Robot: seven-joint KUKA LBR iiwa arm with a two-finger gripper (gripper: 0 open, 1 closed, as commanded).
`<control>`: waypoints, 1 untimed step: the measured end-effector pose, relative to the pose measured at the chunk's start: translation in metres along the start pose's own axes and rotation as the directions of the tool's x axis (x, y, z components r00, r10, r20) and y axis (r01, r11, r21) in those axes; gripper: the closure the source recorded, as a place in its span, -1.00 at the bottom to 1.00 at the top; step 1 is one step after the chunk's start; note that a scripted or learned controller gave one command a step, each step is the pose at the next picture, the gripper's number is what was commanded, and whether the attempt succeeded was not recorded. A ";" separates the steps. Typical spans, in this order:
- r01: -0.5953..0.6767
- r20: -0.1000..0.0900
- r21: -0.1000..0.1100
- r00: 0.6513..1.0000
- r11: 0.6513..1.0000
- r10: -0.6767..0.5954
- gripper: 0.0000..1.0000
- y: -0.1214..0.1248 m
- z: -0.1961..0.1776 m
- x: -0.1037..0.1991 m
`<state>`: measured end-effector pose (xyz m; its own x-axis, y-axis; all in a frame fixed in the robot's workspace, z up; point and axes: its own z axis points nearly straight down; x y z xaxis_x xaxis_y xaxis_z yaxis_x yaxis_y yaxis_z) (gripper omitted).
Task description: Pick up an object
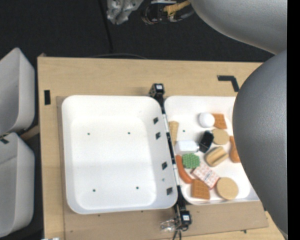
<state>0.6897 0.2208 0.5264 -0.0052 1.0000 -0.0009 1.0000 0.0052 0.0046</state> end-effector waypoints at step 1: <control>0.003 -0.002 0.004 1.000 1.000 -0.003 1.00 -0.035 -0.004 0.001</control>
<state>0.6550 0.2212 0.5304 -0.0079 1.0000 0.0008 1.0000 0.0079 0.0008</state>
